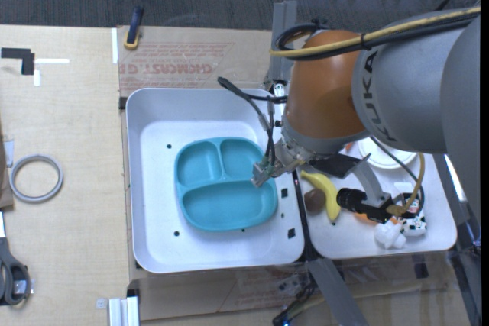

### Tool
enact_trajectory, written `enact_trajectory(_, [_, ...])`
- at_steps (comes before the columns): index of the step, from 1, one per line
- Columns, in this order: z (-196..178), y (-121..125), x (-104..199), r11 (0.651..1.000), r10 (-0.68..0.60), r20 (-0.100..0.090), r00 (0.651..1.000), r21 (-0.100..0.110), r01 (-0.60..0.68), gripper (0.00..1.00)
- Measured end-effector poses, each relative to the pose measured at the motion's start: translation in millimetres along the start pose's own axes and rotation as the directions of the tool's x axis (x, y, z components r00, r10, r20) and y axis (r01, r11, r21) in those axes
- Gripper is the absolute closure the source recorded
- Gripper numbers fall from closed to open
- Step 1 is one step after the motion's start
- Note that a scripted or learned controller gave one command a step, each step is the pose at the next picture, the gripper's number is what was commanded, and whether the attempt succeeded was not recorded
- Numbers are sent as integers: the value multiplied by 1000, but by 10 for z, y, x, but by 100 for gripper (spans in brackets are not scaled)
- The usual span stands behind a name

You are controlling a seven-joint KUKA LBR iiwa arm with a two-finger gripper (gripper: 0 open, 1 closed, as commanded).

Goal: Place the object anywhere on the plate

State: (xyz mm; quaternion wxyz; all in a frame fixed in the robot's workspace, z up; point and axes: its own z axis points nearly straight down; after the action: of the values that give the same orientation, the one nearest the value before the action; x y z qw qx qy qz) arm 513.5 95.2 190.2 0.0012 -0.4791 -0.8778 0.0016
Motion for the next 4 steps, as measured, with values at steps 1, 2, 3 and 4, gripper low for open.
enact_trajectory(1, [-2,-1,-6,1000,1,0,1000,-1,-1,0])
enact_trajectory(2, [-829,-249,-566,928,372,1,928,-2,-372,0])
enact_trajectory(3, [-910,-247,-573,929,371,3,929,0,-371,100])
enact_trajectory(4, [-1064,-1022,-1045,971,239,1,971,-2,-239,100])
